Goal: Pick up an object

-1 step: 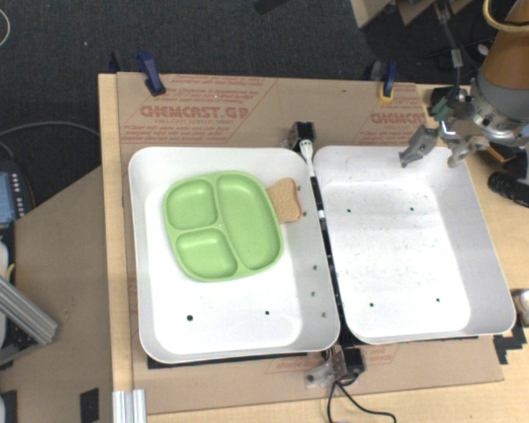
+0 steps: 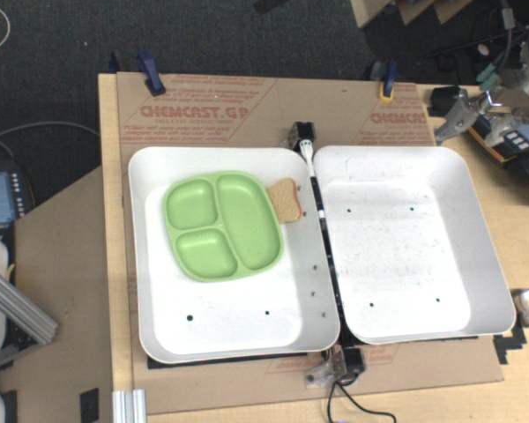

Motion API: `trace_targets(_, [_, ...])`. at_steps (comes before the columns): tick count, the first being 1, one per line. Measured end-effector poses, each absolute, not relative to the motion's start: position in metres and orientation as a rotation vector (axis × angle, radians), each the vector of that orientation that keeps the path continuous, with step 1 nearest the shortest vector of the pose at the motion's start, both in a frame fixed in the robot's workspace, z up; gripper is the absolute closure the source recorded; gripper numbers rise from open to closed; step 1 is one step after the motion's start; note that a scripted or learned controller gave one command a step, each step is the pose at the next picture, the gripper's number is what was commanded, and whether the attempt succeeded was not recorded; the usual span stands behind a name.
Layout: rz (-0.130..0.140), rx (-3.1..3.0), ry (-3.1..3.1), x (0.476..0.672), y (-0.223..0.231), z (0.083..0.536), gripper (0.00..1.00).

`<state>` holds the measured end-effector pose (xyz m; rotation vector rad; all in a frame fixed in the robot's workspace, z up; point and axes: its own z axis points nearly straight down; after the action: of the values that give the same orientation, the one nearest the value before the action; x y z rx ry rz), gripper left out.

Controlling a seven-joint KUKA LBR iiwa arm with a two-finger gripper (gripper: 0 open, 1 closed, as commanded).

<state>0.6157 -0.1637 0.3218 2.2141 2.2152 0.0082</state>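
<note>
A green divided plate lies in the left bin, toward its far side. A small tan, cracker-like piece rests against the plate's right rim, close to the wall between the bins. My gripper hangs at the upper right, beyond the far right corner of the right bin, well away from both objects. Nothing is seen held by it.
Both bins sit on a brown cardboard-covered board held by blue clamps at the back. Cables and equipment crowd the far right edge. A metal rail stands at the lower left, off the board.
</note>
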Motion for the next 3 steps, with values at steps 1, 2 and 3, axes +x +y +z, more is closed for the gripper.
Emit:
trace_targets(1, [0.016,2.206,2.207,0.595,-0.175,0.515,0.0])
trace_targets(2, [0.002,2.223,2.217,0.524,-0.176,0.538,0.0])
trace_targets(3, [-0.001,2.22,2.229,0.477,-0.123,0.515,0.0])
